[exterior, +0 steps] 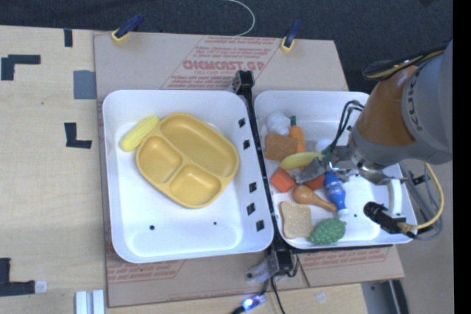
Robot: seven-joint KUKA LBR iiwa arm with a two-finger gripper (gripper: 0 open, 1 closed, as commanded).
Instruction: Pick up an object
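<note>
End effector (321,167) dipping into right bin (383,232) by banana (298,159), bottle (335,191); grip state unclear. Isolating one item advisable.

Single overhead camera, slanted down.

2 white bins (118,180), 1 yellow tray (188,158), 1 corn (139,132), approx. 9 toy foods (296,218).

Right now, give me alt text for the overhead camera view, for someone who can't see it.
A grey robot arm reaches from the right into the right bin, its gripper low among toy foods: banana, blue bottle, bread slice, green piece. The left bin holds a yellow divided tray with a corn cob beside it.
</note>
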